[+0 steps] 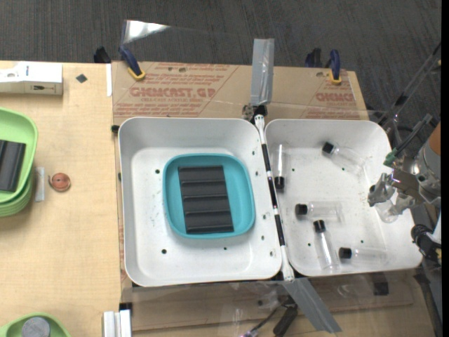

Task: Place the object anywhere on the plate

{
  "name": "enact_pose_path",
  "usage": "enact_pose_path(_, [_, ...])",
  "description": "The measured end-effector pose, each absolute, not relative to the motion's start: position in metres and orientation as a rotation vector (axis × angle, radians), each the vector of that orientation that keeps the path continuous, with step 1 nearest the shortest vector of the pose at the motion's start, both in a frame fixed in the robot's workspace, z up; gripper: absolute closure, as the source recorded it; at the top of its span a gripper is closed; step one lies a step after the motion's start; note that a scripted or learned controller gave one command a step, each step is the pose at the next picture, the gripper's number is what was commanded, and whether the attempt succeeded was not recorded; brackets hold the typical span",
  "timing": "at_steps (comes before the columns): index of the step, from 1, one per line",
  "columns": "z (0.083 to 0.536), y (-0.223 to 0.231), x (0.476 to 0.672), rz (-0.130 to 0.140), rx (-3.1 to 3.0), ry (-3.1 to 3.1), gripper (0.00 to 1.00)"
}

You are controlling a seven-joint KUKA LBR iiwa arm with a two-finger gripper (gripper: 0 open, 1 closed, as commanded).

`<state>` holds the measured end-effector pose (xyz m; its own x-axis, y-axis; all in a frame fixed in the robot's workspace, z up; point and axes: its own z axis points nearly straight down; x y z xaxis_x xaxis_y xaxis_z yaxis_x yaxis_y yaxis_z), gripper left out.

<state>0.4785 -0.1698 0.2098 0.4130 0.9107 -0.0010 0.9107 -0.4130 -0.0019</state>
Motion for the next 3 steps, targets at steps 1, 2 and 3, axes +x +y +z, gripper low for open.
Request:
enact_pose_path(1, [0.16, -0.113, 0.477, 0.005, -2.482, -1.921, 1.0])
enact_pose_path(2, [0.191, -0.039, 0.478, 0.004, -2.32, -2.117, 1.0])
enact_pose_path(3, [0.19, 0.04, 0.479, 0.006, -2.041, -2.385, 1.0])
